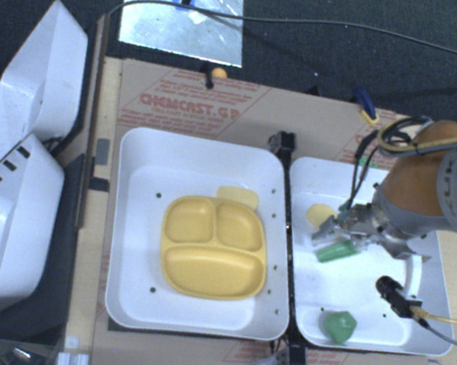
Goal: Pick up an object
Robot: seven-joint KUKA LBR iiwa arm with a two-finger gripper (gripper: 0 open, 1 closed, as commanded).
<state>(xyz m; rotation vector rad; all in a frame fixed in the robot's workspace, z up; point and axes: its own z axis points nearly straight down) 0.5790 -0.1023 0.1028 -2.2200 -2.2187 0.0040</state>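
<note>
Bench with two white bins: in the right bin [424, 333], the gripper [333, 237] sits low, fingers closed around a green block [339, 253]; grasp apparently made, lift still pending.

Red block print runs across the cardboard sheet [249, 108] under my two bins. The largest word, above the left bin [134, 205], looks to me like "CHEMCAST GP", though its last letters are blurred. Smaller red lines above and below that word are too fine for me to make out. More red print shows on the cardboard's right part and along its front edge, also unreadable. I see no other lettering anywhere.
</note>
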